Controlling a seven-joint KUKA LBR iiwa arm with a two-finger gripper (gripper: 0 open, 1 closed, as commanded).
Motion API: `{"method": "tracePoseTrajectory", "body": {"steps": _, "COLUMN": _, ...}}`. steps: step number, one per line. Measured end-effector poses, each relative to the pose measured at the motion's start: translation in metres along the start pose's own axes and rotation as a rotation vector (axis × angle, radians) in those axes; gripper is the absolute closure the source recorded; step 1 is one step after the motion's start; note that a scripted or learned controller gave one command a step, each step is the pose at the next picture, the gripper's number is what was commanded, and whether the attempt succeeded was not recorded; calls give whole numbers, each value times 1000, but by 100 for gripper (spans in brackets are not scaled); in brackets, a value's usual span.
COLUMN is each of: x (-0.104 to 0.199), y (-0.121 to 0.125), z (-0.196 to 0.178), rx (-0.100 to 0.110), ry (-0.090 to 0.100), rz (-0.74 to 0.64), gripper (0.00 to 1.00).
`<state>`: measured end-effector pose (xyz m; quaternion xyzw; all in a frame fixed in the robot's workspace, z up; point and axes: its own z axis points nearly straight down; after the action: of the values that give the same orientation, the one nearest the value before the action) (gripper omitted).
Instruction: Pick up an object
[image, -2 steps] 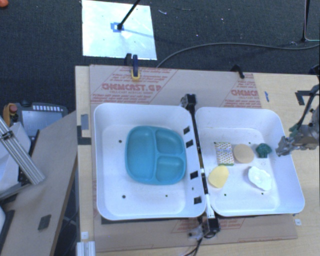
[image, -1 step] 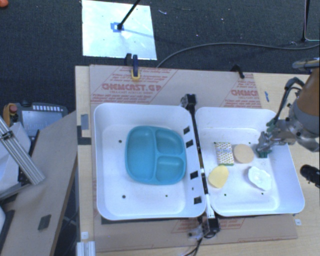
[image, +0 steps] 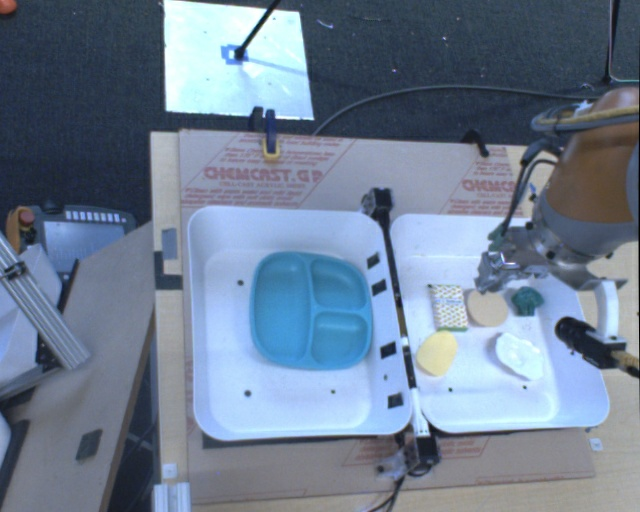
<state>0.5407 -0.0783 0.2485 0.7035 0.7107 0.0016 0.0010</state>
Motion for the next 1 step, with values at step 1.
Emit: {"method": "tracePoseTrajectory", "body": {"steps": 1, "x": 51, "y": 22, "z": 12, "rx": 1, "ry": 1, "rz": 0, "gripper": 100}}
